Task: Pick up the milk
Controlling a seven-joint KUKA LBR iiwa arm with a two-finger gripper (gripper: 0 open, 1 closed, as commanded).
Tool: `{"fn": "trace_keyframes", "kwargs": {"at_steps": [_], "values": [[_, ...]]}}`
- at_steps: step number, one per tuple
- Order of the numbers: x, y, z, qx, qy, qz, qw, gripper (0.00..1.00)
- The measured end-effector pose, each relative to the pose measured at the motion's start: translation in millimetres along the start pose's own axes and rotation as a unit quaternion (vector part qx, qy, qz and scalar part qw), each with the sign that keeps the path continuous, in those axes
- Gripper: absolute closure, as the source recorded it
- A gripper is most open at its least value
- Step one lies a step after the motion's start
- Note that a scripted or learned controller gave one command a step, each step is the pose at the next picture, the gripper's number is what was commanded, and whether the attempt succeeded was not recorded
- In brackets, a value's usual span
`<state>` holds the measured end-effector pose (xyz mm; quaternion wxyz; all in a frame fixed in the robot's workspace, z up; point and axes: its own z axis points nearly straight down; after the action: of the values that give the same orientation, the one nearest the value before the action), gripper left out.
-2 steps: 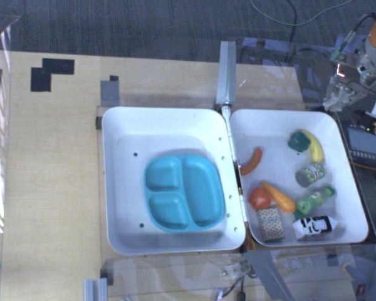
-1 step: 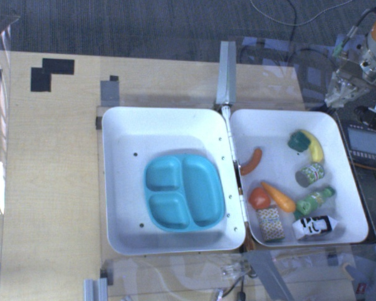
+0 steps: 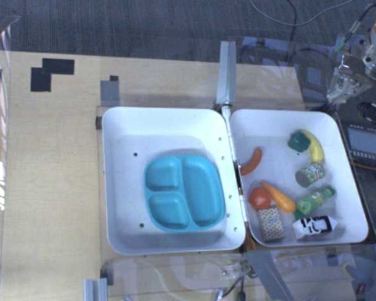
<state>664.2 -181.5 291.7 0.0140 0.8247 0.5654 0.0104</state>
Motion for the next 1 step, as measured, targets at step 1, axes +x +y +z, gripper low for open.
{"fn": "trace_keyframes", "kwargs": {"at_steps": [1], "values": [[14.4,-33.3,-19.6,0.015,-0.001,0.051,0.9986,1.00]]}}
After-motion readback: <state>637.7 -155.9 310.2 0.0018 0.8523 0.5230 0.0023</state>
